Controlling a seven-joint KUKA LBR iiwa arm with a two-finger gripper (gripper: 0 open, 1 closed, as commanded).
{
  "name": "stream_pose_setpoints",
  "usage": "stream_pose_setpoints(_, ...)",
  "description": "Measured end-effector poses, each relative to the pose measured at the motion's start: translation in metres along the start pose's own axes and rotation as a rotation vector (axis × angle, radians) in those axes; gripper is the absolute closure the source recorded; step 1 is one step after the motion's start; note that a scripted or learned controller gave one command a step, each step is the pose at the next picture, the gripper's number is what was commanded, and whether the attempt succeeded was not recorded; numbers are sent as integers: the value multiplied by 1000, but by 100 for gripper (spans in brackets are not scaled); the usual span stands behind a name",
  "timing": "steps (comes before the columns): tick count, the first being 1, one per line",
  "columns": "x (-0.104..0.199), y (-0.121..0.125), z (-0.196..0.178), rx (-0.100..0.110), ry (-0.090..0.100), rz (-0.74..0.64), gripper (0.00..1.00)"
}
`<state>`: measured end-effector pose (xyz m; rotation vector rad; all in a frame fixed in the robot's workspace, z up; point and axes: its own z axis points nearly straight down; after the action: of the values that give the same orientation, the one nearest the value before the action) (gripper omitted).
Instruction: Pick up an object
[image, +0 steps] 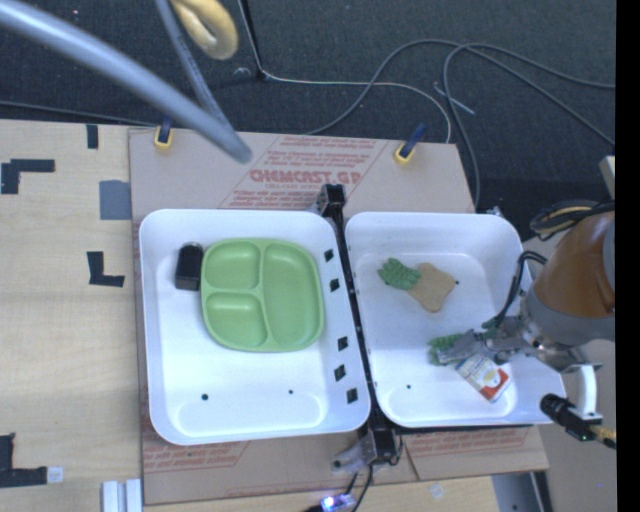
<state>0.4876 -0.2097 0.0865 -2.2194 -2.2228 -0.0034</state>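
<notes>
The right bin (400, 235) holds a small green toy (398, 272) beside a tan flat piece (434, 287) near its middle. Lower down lie a dark green object (443, 348) and a white and red packet (486, 380). My gripper (478, 347) reaches in from the right, low over the bin's lower right part, and ends right at the dark green object and just above the packet. Whether it touches either is unclear. The orange band of the arm (575, 275) hangs over the bin's right rim.
The left bin (160, 330) holds a light green divided plate (263, 295) with a small black block (188, 266) at its left side. A black divider with clips (345, 300) runs between the bins. Cables lie behind the bench.
</notes>
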Motion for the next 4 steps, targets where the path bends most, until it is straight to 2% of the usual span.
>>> stream_pose_setpoints(1,2,4,-15,-6,5,-3,100)
stream_pose_setpoints(2,6,11,-75,-3,-4,-1,100)
stream_pose_setpoints(3,6,13,-128,-4,-4,0,100)
stream_pose_setpoints(4,62,17,-138,1,0,-5,100)
